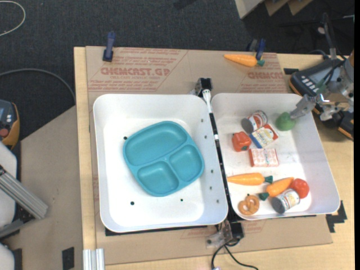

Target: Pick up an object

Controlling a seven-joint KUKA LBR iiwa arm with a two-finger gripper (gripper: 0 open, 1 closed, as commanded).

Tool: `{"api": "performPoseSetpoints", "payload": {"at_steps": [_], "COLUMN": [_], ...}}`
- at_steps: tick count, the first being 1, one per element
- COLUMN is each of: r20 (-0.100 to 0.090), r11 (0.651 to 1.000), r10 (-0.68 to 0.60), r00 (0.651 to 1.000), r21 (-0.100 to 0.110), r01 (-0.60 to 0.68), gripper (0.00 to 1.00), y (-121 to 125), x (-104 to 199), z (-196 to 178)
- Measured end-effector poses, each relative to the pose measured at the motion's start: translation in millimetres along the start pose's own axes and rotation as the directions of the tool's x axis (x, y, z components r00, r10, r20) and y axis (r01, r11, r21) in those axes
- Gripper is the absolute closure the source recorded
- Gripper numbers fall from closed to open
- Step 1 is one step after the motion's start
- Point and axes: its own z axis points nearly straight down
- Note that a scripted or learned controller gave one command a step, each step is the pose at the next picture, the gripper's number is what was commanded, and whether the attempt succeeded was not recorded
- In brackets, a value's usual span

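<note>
A green, rounded object [285, 121] lay in the far right part of the right-hand white bin [326, 167], just beside the tip of the gripper [301, 108], on its left and slightly nearer the camera. The gripper reached in over the bin's far right corner. Whether it was open or closed could not be made out, and nothing was visibly held in it.

Further left of the gripper, a tin can [257, 120] lay on its side next to a red-and-white carton [264, 135]. A small red item [241, 142] sat beyond them, towards the bin's left wall. A pink packet [263, 157] lay flat just nearer the camera than the carton.

Well apart from the gripper, along the bin's near side, were a long carrot [246, 179], a shorter orange carrot [279, 185], a red tomato [302, 188], a second can [286, 200] and a brown ring-shaped pastry [248, 205].

Far to the gripper's left, the left-hand bin [107, 151] held a teal divided plate [163, 157]. Another carrot [241, 60] rested on the brown bench board [146, 72] beyond the bins, beside a blue clamp [260, 49]. A second blue clamp [108, 46] gripped the board's far left edge.
</note>
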Motion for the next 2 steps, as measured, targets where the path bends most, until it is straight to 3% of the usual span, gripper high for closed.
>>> {"api": "performPoseSetpoints", "payload": {"at_steps": [1, 2], "r20": [-0.001, -0.002], "r11": [1.000, 1.000], "r10": [-0.009, 0.003], "r00": [1.000, 1.000], "r21": [-0.005, 0.009], "r01": [0.009, -0.003], "gripper": [0.00, 0.00], "y": [37.3, 10.7], "x": [88.0, 65.2], "z": [-17.2, 79.4]}}
